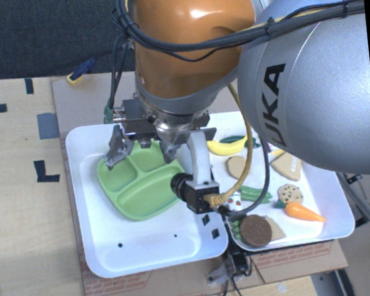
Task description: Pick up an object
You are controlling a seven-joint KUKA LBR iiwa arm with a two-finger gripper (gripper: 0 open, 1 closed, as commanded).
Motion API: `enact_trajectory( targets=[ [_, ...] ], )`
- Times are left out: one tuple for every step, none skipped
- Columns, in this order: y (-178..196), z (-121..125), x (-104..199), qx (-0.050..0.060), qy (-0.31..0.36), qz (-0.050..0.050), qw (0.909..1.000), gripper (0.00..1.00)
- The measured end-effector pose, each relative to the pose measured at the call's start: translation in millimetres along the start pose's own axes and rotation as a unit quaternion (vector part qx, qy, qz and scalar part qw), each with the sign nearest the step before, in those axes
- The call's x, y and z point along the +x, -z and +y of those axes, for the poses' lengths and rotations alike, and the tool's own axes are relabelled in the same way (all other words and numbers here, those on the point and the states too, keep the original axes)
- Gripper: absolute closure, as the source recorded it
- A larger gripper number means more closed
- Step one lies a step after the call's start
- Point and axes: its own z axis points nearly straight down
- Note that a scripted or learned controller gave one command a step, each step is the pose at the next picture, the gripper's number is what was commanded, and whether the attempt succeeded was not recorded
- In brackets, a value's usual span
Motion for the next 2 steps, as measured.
enact_trajectory(
  targets=[
    [13,2,1,-0.003,0.001,0.0,1.0,1.0],
    [91,34,0,-0.005,0.0,0.002,1.0,1.0]
  ],
)
